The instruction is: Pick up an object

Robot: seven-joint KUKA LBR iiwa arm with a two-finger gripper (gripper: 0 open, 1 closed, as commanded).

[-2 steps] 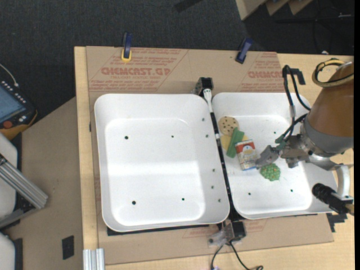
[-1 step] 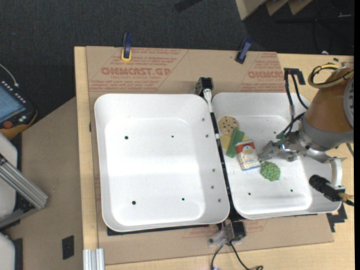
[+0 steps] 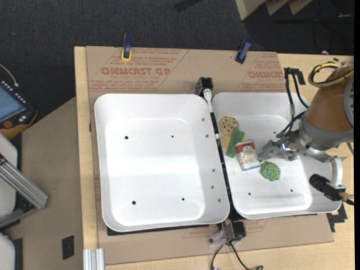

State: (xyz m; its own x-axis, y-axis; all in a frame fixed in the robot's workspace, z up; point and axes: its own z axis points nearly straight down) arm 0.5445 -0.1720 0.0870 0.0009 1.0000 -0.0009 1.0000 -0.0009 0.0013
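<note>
Taking the right bin (image 3: 247,204) as the landmark: nearest its front wall lies a green ball (image 3: 270,171). Just behind it the gripper (image 3: 271,149) hangs low — whether it is parted or clenched I cannot tell, the view being too small. Left of the ball sits a small red-and-white box (image 3: 246,153), then a green-and-yellow piece (image 3: 233,141), and farthest back a round tan cookie (image 3: 227,124).

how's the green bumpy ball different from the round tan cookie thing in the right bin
The green ball is bright green with a knobbly surface; the tan disc is pale brown, flat, with a few dark spots. The ball lies apart from the other items, just below the gripper; the disc sits at the far end of the cluster, touching the yellow-green piece. Both look round from above and rest in the right bin.
</note>
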